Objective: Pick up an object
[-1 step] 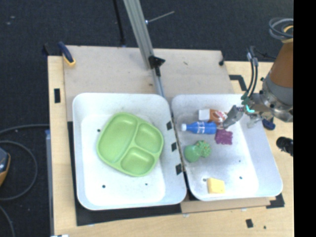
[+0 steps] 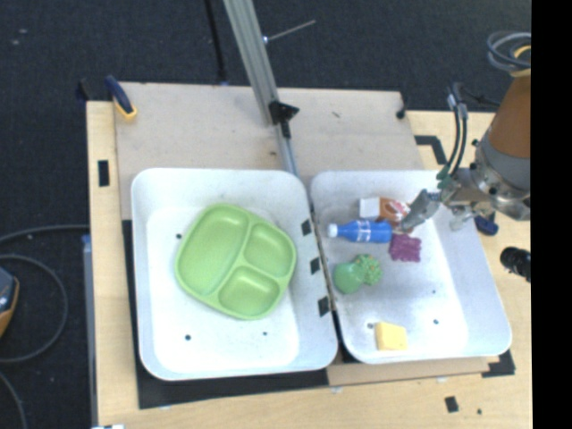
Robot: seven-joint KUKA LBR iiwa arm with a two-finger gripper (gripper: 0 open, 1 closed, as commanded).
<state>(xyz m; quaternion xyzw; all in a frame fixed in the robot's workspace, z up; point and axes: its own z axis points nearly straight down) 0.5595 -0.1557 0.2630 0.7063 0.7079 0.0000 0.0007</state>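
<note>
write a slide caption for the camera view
Gripper reaches into right bin near a blue bottle; green tray fills left bin.

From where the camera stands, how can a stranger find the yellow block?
Look in the right white bin, the one without the green plate. The yellow block lies alone near its front edge, below the green toy. It is the bin's single yellow, square-cornered piece.

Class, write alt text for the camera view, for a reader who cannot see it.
A robot arm reaches from the right, its claw over the right bin, near a blue bottle and a purple block. That bin also holds a green toy, a yellow block and an orange-and-white item. The left bin holds a green divided plate.
</note>
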